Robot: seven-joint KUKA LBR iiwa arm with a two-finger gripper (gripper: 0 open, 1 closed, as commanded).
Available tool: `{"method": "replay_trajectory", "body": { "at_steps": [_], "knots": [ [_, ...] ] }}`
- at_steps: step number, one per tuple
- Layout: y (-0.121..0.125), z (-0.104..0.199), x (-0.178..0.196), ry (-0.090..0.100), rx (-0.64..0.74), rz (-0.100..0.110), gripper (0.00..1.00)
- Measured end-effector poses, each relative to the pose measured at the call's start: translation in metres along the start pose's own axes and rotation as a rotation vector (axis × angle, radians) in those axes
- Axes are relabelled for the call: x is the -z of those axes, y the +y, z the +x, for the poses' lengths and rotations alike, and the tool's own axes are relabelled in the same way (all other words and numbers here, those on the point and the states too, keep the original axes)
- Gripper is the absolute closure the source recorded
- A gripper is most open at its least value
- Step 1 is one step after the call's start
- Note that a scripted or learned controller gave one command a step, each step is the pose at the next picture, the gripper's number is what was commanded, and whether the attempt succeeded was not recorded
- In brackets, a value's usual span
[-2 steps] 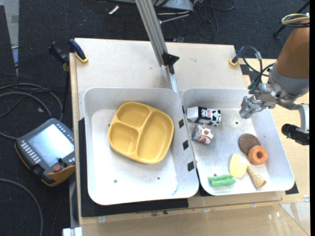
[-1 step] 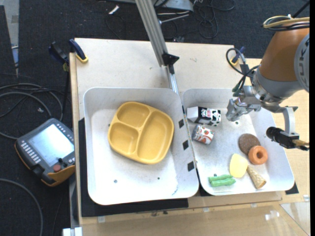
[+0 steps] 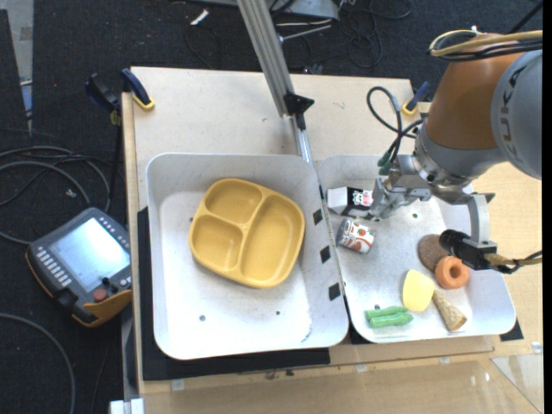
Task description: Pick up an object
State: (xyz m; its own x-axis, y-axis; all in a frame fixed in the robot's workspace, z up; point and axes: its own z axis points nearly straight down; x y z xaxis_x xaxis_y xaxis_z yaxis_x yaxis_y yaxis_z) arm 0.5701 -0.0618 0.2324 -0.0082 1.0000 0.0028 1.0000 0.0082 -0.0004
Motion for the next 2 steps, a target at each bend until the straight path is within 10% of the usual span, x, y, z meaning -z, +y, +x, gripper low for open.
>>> {"method": "replay_trajectory", "body": {
  "at_steps": [2],
  "knots": [
    [-0.028,0.115,-0.013,0.000,0.001,0.002,1.00]
  ]
}}
